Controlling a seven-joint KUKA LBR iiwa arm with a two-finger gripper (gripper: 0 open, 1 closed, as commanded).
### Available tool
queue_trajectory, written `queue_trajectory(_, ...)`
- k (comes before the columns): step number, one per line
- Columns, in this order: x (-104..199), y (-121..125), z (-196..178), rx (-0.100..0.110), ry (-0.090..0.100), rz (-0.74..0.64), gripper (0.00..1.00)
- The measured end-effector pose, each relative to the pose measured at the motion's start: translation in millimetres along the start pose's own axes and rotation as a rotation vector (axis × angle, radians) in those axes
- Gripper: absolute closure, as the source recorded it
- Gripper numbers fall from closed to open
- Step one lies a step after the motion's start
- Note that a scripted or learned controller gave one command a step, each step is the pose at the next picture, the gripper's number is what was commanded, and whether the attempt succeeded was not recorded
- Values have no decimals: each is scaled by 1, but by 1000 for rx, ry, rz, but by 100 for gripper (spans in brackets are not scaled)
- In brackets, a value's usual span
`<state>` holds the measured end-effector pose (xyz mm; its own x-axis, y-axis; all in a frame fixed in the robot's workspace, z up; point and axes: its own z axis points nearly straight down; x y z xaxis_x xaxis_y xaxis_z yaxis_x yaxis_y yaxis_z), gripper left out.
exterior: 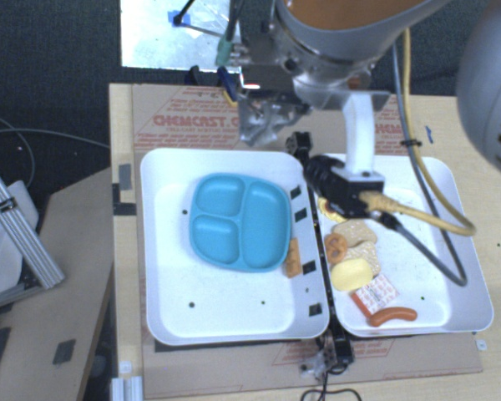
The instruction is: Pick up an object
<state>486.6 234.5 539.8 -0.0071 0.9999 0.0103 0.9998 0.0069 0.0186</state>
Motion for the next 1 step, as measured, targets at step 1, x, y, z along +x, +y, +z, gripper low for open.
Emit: queue_trajectory(1,-38,0,4,17,-10,8,100)
